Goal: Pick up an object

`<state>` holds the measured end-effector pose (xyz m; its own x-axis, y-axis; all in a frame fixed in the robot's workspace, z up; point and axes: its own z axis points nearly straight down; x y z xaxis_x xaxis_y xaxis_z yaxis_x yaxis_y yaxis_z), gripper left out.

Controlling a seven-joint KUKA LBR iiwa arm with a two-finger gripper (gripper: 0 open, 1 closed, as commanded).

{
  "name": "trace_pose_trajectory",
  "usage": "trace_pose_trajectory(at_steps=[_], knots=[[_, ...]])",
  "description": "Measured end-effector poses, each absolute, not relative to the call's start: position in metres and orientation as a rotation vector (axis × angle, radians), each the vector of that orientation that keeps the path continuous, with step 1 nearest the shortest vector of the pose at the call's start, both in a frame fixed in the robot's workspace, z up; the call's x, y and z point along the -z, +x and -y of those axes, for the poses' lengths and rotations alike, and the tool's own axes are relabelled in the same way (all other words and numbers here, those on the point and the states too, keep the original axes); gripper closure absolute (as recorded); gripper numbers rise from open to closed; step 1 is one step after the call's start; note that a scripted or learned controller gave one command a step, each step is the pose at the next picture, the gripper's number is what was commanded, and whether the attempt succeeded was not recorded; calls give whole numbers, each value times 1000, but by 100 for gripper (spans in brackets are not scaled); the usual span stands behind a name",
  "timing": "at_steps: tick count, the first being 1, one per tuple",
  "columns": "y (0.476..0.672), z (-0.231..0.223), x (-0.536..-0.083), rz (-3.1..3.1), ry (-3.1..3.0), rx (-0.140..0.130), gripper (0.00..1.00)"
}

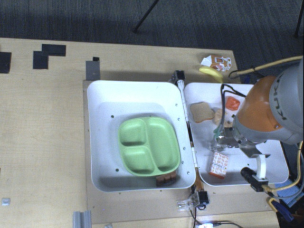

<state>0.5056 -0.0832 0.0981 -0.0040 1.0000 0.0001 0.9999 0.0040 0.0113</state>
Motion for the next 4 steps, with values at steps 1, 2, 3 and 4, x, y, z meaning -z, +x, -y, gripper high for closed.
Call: trace_pose_trajectory(at_steps=[1, 2, 3, 4], knots=[[506, 83, -98, -2220, 2211, -13, 0], [507, 82, -109, -2222, 2207, -16, 100], [507, 83, -108, -2222, 2207, -16, 0], [510, 84, -87, -2222, 2216, -5, 0]])
